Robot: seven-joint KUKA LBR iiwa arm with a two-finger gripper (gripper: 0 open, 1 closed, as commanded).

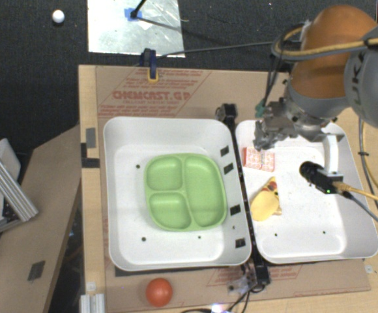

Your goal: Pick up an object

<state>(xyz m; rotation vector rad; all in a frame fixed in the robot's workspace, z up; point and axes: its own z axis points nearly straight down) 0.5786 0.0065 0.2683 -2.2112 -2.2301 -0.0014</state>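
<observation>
My gripper hangs low over the far left part of the right bin, right above a small pink and white packet that lies flat on the bin floor. A yellow toy with a red spot, banana-like, lies nearer the front, close to the bin's left wall. The grey wrist hides the fingertips, and nothing shows between them.
The left bin holds a green divided plate. An orange ball rests on the cardboard in front of the bins. A blue clamp stands at the cardboard's far edge. The right bin's front and right floor is bare.
</observation>
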